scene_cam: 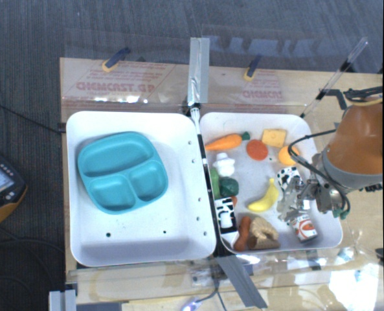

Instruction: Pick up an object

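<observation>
Plate [122, 170], teal and three-sectioned, lay in the left bin [88, 238]. In the right bin [243, 120], a carrot [223, 142] lay near the far-left corner, a banana [265, 198] mid-floor, a small can [303, 228] near the front-right corner. The gripper [294, 203] hung beside the banana; I cannot tell its opening.

White bins [133, 241]: smooth plastic, slight sheen. Teal divided tray [122, 171]: smooth matt plastic. Banana [265, 198], carrot [223, 142]: glossy plastic toys. Gripper [294, 203]: bare shiny metal. Arm band [361, 141]: smooth orange shell. Counter [146, 83]: tan board under clear glossy film. Floor [49, 18]: dark ribbed carpet.
</observation>
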